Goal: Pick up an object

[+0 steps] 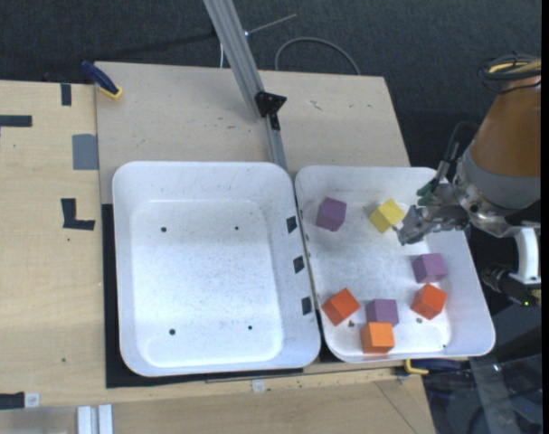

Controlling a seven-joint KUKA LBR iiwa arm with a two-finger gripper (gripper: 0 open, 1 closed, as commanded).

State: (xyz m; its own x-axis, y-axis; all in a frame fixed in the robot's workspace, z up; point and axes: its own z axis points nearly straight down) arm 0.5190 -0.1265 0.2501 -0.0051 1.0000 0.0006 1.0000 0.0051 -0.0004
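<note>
Several small blocks lie in the right bin (468,337). A yellow block (387,215) sits near the bin's upper middle, with a purple block (330,213) to its left. My gripper (410,232) hangs just right of and slightly below the yellow block, low over the bin floor; the view does not resolve how it stands. Below it lies a second purple block (429,267), then an orange-red block (428,301). Near the front edge lie another orange-red block (341,306), a third purple block (382,312) and an orange block (377,336).
The left bin (129,242) stands beside the right one, sharing a middle rim with black clips. A slanted metal pole (238,48) crosses the bench behind the bins. The grey and orange arm (505,152) fills the space over the right bin's right edge.
</note>
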